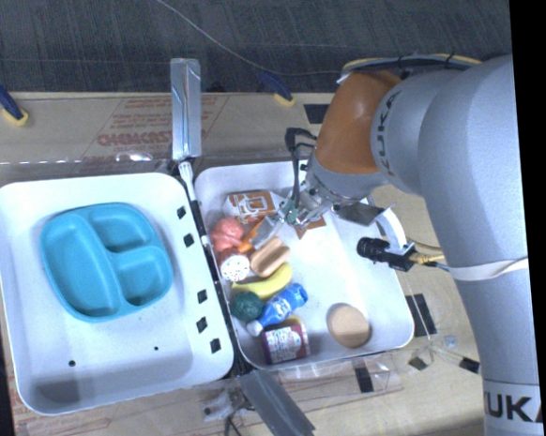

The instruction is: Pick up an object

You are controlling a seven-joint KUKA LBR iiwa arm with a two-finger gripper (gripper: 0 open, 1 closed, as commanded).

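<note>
The right bin [384,288] holds a pile of toy food along its left side. Among it are a brown and white carton [250,205], a pink-red piece [225,233], a hot dog bun [269,257] and a yellow banana [267,281]. Nearer the front lie a green piece [244,306], a blue bottle [285,303], a red-labelled can [285,341] and a tan round loaf [348,324]. My gripper [290,217] hangs low over the bin's upper middle, just right of the carton and above the bun. A small brown piece [309,223] sits right at its tip.
The left bin [40,372] contains a blue divided plate [107,258]. A metal divider bar [186,106] stands between the bins at the back. The grey arm with its orange band [360,126] covers the right bin's upper right corner. The bin's right half has bare floor.
</note>
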